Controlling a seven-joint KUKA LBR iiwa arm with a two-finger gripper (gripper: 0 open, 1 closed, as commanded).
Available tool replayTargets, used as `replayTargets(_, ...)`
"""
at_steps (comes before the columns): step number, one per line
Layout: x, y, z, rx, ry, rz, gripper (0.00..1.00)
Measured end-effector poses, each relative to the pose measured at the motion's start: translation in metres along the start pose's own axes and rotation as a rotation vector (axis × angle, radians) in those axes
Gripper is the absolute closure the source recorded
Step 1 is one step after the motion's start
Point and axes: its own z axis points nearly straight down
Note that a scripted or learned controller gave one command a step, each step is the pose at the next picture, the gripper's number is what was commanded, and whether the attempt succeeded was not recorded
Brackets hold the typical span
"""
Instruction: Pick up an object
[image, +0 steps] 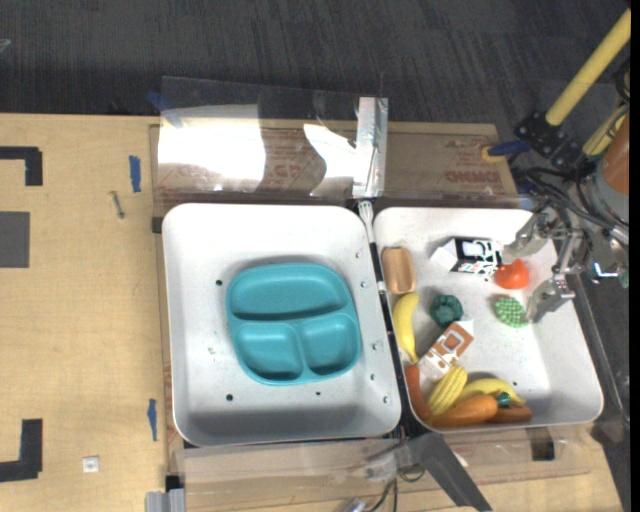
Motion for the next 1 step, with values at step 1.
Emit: replayTargets(1, 0.0606, -0.0369, 0.1312, 0.001, -0.002, 0.157, 0.00)
